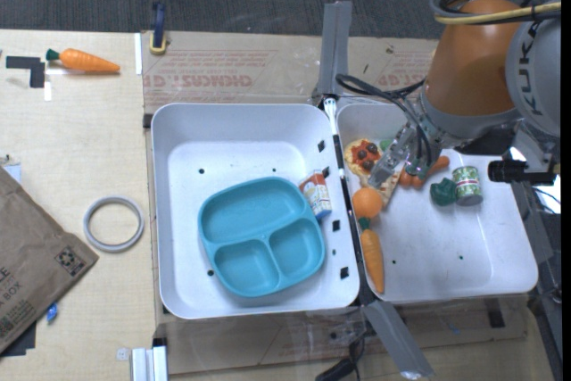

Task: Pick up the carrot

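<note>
**Reaching for the carrot**

The carrot lies in the right bin, close against the bin's left wall, with its pointed end toward the front. An orange ball sits just behind the carrot, touching or almost touching its top end.

The gripper hangs behind the ball, over a little pizza and some small orange bits. I cannot tell how wide it is, and nothing shows in its hold. It is near the carrot but not over it.

I think this is the reaching step. The pick has not begun. Next, the gripper should come forward past the ball, line up across the carrot's middle, and go down. The wall is very close to the carrot, so one side has little room. The ball could get bumped.

A green can and a dark green toy sit well to the right of the carrot. A blue tray lies in the left bin. The bins rest on a brown bench. Far to the left of the carrot, a second carrot and a tape ring lie on a pale table.
</note>
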